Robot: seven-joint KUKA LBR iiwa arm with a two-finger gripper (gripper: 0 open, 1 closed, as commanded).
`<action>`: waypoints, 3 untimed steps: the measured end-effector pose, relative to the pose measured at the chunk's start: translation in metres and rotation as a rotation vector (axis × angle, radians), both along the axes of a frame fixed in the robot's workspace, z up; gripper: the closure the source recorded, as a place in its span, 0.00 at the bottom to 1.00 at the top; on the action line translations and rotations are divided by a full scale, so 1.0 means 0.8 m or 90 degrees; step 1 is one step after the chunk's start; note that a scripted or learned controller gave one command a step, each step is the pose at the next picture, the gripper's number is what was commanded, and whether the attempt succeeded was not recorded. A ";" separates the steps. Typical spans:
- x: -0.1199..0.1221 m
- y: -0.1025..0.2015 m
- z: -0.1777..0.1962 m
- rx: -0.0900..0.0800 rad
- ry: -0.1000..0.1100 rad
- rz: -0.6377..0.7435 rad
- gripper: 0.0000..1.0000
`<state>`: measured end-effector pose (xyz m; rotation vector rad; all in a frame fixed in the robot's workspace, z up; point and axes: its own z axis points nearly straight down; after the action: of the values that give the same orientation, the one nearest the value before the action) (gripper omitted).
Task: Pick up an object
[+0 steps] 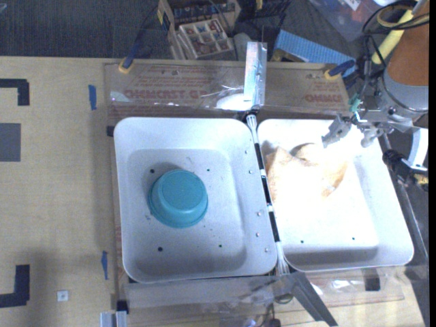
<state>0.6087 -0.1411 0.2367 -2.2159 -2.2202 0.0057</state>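
Note:
A teal bowl (178,197) lies upside down in the middle of the left bin (136,142). In the right bin (381,244), a flat tan, cloth-like thing (303,171) is spread across the back left part, washed out by glare. My gripper (351,135) hangs over the back right part of the right bin, just right of the tan thing's far edge. Its two fingers (333,135) stand apart, open, with nothing between them.
A clear plastic sheet with red lettering (184,94) lies along the back of both bins. Behind the bench are a small wooden rack (201,29) and a blue pad (306,46). Cables and the arm's body (409,73) crowd the right side.

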 end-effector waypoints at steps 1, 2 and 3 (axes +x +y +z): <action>0.023 -0.075 -0.112 0.000 -0.001 0.037 0.00; -0.012 -0.076 -0.187 0.000 -0.008 0.158 0.00; -0.012 -0.078 -0.178 0.000 -0.009 0.154 1.00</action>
<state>0.5994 -0.2037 0.0947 -1.9377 -2.4796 -0.0095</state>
